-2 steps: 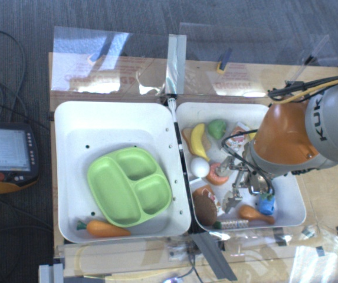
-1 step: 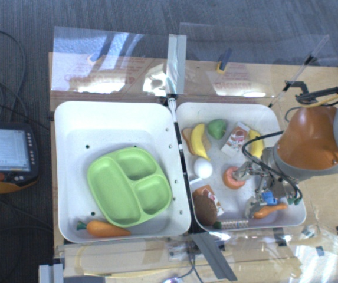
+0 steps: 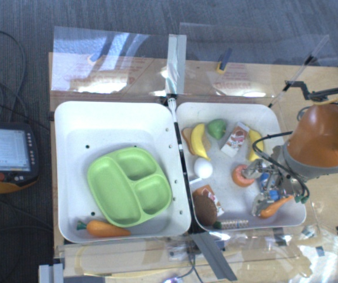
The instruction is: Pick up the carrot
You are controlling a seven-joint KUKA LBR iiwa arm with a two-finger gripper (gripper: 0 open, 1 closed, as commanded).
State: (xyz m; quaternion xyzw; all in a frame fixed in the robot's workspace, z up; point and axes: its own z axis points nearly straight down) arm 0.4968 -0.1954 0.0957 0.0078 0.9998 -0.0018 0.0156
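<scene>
One carrot (image 3: 105, 229), orange with a green top, lies along the front wall of the left bin (image 3: 68, 158), just below the green plate. A second carrot-like orange piece (image 3: 275, 206) lies at the front right corner of the right bin (image 3: 239, 208). My gripper (image 3: 268, 188) hangs low in the right bin, directly over that orange piece and beside a small red-orange item (image 3: 242, 176). Wires and the wrist hide where the gripper meets the piece. The arm's orange band (image 3: 317, 135) sits over the bin's right edge.
A green three-part plate (image 3: 130, 186) lies in the left bin. The right bin holds a banana (image 3: 198, 140), a green fruit (image 3: 217, 128), a white egg (image 3: 203, 168), a small carton (image 3: 235, 138), a yellow piece (image 3: 255, 144) and a brown item (image 3: 204, 204). A teach pendant (image 3: 6, 155) rests at the left.
</scene>
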